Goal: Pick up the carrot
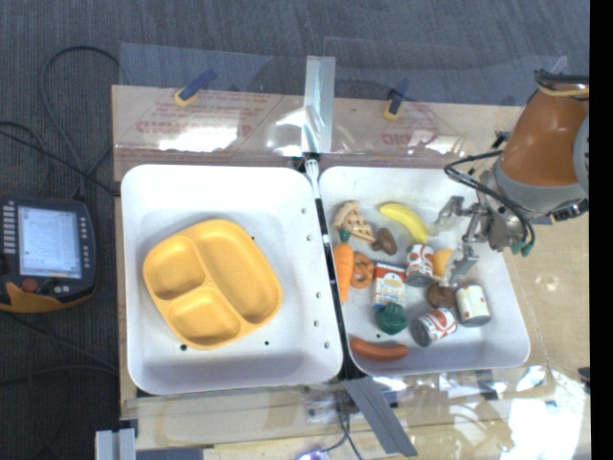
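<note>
No lettering can be read. Faint red print on the clear sheets (196, 123) along the far edge of the surface is too blurred to make out. The lit screen of the handheld pendant (45, 241), and the labels on the small cans (436, 325), are likewise illegible.

Arm: comes in from the right edge, its orange band (546, 137) at the far right.
Wrist: grey, just below the band, angled toward the left.
Gripper (458, 238): reaches left and down, two thin fingers (446, 213) spread apart with nothing between them.
</note>
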{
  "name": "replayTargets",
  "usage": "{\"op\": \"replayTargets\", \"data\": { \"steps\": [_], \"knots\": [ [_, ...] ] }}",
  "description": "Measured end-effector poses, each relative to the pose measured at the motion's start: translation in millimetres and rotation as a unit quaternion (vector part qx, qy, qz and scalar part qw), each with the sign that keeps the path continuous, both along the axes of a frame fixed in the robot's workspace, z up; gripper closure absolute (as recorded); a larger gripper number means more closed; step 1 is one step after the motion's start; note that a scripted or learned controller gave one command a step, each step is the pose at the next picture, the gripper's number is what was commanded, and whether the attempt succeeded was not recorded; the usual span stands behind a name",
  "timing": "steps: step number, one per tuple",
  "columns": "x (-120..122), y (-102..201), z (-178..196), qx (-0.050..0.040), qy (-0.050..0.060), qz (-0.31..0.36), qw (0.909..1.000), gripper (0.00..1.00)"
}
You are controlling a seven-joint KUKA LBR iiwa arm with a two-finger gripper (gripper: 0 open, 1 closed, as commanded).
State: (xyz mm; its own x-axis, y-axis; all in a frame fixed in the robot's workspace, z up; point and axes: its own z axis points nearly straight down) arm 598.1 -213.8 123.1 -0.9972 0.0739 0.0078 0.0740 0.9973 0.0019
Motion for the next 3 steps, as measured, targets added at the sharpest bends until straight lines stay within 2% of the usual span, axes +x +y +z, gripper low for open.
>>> {"op": "replayTargets", "data": {
  "steps": [1, 2, 3],
  "knots": [
    [26, -9, -32, -0.0040, -0.010, 0.025, 0.9996, 0.00],
    [60, -10, -34, -0.0039, -0.009, 0.090, 0.9959, 0.00],
    [-3, -10, 39, -0.0026, -0.007, 0.233, 0.9725, 0.00]
  ]
}}
